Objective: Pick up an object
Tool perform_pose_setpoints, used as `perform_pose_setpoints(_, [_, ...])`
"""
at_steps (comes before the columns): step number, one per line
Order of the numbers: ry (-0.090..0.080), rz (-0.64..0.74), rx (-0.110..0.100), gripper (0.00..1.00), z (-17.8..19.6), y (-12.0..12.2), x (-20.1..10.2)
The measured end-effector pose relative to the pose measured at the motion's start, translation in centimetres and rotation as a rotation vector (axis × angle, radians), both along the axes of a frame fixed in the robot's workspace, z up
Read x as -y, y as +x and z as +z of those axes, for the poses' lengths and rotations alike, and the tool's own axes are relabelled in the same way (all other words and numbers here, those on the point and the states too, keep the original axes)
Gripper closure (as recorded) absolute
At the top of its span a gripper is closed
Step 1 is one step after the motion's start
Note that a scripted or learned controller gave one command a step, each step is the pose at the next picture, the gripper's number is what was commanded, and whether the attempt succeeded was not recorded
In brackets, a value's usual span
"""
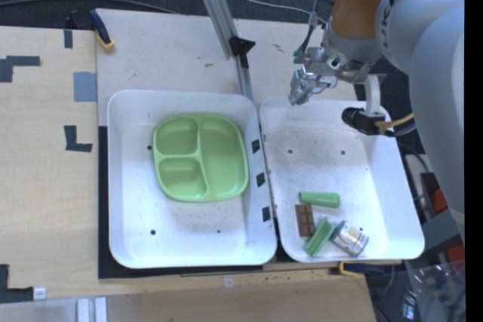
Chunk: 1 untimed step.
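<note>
Near the front of the right bin (392, 170) lay a small can (351, 239). I could not tell if the hand (302, 92) was open.

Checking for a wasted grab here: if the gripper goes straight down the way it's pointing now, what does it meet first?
Most likely bare floor at the far left corner of the right bin, or its far rim; depth is hard to judge. The gripper hangs there pointing down, well away from the objects clustered at the near edge.
</note>
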<state>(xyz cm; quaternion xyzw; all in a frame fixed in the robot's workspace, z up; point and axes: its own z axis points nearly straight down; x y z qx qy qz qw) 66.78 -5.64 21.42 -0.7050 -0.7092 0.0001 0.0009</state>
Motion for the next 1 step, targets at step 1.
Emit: perform_pose_setpoints(1, [0.001,0.001,0.002,1.0,1.26,0.77,-5.62])
